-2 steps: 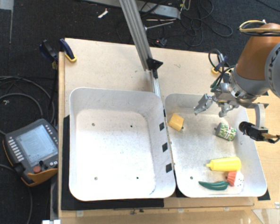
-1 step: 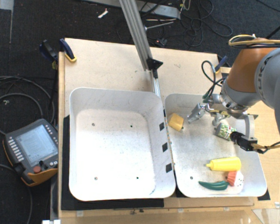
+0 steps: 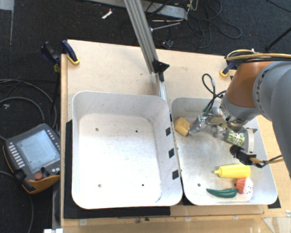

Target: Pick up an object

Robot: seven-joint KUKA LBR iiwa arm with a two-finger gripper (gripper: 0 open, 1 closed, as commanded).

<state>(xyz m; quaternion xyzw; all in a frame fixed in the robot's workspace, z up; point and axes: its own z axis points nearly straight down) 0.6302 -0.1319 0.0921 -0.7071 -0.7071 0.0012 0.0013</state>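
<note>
Wooden bench [image 3: 114,67] with two white bins; right bin [image 3: 191,178] holding tan block [image 3: 182,126], yellow bottle [image 3: 232,170], green pepper [image 3: 222,192]; gripper [image 3: 198,125] beside block, claw state indeterminable.

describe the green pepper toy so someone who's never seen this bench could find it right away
Look in the right-hand shallow white bin, along its near edge. The curved, dark green pepper-shaped toy lies there, just below the yellow squeeze-bottle toy; it is the only green, pointed item.

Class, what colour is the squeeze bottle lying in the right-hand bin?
Yellow. The squeeze bottle shows clearly in the camera view, lying near the bin's front.
</note>
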